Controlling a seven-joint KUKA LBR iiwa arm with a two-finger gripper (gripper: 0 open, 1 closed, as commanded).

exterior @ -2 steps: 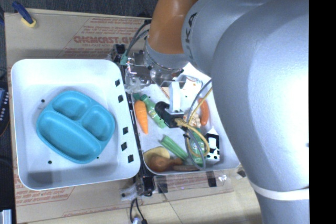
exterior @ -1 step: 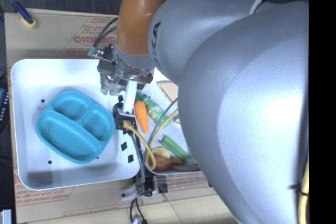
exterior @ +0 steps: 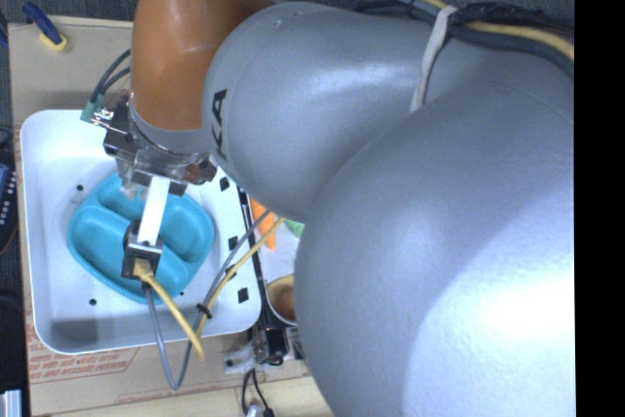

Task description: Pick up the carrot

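The likeliest failure from here is a grasp that comes up with the wrong thing or nothing at all, because the robot's hand [exterior: 146, 186] is down in the left shallow white plastic bin [exterior: 44, 210], directly over a turquoise, lobed plastic dish [exterior: 181, 229], while the target sits elsewhere. A small sliver of orange with a hint of green at one end, judged to be the carrot [exterior: 266, 218], peeks out just past the dividing wall in the right bin, close against the underside of the large grey arm [exterior: 391, 161] and mostly hidden by it. That places the carrot to the right of the hand, across the rim between the bins and apart from it. Whether the hand is released or clenched cannot be told; the wrist housing and a white bracket cover it. The loose yellow cable [exterior: 176, 312] trailing over the dish could also snag on a rim if the arm swings across.
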